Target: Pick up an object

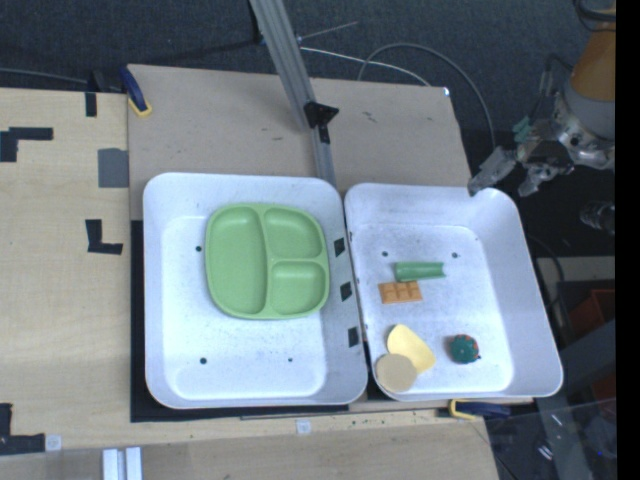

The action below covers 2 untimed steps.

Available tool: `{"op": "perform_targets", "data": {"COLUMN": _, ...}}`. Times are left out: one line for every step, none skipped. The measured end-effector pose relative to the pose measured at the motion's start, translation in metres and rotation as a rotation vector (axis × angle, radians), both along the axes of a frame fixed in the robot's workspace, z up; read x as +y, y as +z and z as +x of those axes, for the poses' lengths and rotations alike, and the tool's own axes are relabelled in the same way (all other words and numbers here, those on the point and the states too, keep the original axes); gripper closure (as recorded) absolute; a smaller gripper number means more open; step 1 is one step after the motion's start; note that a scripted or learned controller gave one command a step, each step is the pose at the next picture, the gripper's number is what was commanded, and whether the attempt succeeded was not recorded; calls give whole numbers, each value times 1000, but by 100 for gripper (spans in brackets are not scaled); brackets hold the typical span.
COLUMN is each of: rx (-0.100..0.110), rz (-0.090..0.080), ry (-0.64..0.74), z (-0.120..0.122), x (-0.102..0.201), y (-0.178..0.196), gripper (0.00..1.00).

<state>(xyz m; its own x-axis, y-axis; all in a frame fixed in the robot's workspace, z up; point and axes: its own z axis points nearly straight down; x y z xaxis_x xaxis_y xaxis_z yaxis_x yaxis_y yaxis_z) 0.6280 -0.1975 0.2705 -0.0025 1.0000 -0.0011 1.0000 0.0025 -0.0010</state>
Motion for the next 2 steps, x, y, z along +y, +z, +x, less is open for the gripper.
{"op": "perform_targets", "data": {"rx": 0, "rz": 0, "ry": 0, "z": 0, "x": 0, "y": 0, "gripper": 0}}
{"op": "perform_targets", "data": {"rx": 4, "rz": 0, "ry": 0, "z": 10, "x": 1, "y": -54, "gripper": 0}}
